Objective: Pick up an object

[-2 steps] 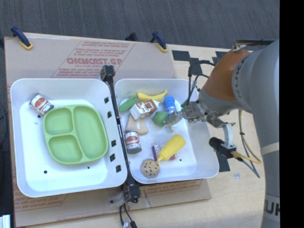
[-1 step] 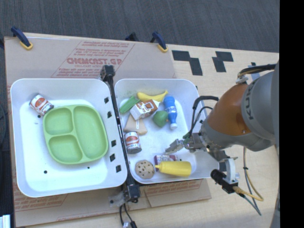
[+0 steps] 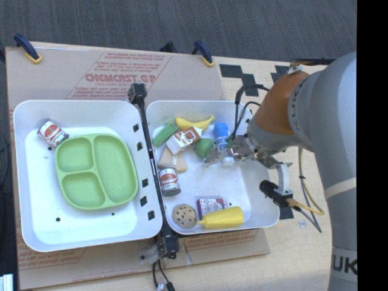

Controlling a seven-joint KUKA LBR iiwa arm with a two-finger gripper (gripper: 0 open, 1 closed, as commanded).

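- Camera view: you have the arm [image 3: 303, 111] reaching in from the right over the right bin [image 3: 257, 208], with the gripper [image 3: 223, 153] low among the toys at the bin's upper middle.
- The gripper's state is hidden by glare and clutter; you cannot tell what, if anything, it has hold of.
- Likely targets sit right at the tool: the green fruit [image 3: 205, 147] just to its left and the blue piece [image 3: 220, 130] just above it. Treat either one as the thing to pick.
- The carton [image 3: 183, 140], banana [image 3: 194, 123] and green stick [image 3: 165, 133] crowd that same corner, touching or nearly so. Come straight down so you do not shove them.
- Judge the grasp only after lifting: if nothing rises with the tool, count it a miss.
- Easier, freer picks lie apart from the crowd: the can [image 3: 169, 181], the cookie [image 3: 183, 216], and the yellow bottle [image 3: 220, 217] beside the small box [image 3: 211, 204].
- The left bin [image 3: 36, 217] bears a green plate [image 3: 96, 171] and a second can [image 3: 52, 133], well apart from the tool; leave them.
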